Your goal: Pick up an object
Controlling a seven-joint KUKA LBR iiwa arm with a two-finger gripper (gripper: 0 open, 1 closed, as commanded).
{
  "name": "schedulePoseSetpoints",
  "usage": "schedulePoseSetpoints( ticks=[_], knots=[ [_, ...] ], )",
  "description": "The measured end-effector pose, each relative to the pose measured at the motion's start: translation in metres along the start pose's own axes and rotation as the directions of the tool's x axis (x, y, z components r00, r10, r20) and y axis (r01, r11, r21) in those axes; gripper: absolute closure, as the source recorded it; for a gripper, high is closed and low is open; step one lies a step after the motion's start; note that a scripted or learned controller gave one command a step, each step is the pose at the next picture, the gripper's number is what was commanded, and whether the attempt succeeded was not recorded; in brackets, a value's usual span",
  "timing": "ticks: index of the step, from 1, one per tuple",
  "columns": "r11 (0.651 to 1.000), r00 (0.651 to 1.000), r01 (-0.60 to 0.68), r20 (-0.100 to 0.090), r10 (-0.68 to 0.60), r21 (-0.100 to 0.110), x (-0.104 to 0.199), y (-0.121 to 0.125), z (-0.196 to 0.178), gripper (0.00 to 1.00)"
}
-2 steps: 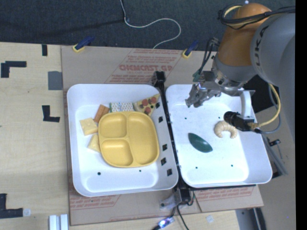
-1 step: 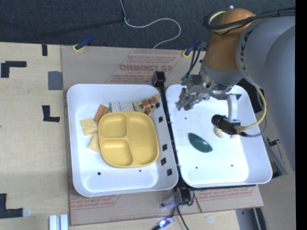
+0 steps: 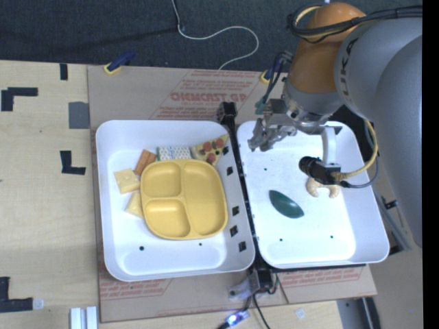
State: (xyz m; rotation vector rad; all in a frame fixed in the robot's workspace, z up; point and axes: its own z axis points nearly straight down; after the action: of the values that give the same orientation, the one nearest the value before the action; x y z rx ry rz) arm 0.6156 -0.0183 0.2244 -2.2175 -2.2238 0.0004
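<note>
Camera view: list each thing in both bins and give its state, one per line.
Yellow divided plate: flat in the left bin, right way up, compartments bare.
Food pieces: lying partly under the plate's far and left edges.
Green oval piece: lying flat in the right bin, untouched.
Cream curved piece: lying in the right bin, apart from the green one.
Gripper: low over the right bin's far left corner.
</note>
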Motion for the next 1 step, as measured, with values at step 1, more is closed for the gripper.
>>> schedulePoseSetpoints(
  ticks=[1],
  knots=[
    [1.0,1.0,-0.003,0.002,0.003,0.002,0.0015,-0.0101,0.0059,1.0]
  ],
)
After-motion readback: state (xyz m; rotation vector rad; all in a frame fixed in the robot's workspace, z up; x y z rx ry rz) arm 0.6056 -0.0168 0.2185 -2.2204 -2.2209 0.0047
